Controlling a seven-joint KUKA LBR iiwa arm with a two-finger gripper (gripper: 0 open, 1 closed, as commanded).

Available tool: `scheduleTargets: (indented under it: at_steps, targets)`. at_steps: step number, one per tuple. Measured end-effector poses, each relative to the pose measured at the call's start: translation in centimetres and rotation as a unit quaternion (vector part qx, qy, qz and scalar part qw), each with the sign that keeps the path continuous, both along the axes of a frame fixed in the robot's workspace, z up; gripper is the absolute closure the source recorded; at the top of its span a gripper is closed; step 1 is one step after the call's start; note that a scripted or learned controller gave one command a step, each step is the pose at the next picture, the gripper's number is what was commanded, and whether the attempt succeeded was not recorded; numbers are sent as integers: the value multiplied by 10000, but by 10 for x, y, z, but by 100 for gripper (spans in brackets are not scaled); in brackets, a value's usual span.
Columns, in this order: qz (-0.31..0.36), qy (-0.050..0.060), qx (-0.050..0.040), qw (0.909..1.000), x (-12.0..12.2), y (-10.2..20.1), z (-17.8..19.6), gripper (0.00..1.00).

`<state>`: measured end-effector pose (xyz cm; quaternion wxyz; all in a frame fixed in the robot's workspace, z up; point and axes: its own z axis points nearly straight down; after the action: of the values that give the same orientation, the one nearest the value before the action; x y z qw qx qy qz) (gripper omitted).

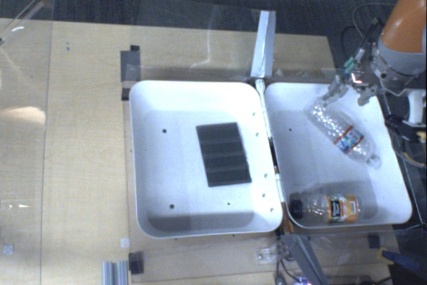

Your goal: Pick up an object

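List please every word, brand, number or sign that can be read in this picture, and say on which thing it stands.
No text can be read.
Clear bottle, right bin: red and blue label, too blurred to read.
Amber bottle, lying at the right bin's near edge: orange and dark label, too small to read.
Dark ridged pad, left bin: no writing seen.
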<state>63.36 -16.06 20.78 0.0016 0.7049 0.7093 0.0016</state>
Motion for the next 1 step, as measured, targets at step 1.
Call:
scheduleTargets:
  at_steps: [1]
  targets:
    - [650,-23,-13,9979,-26,-6,114,0]
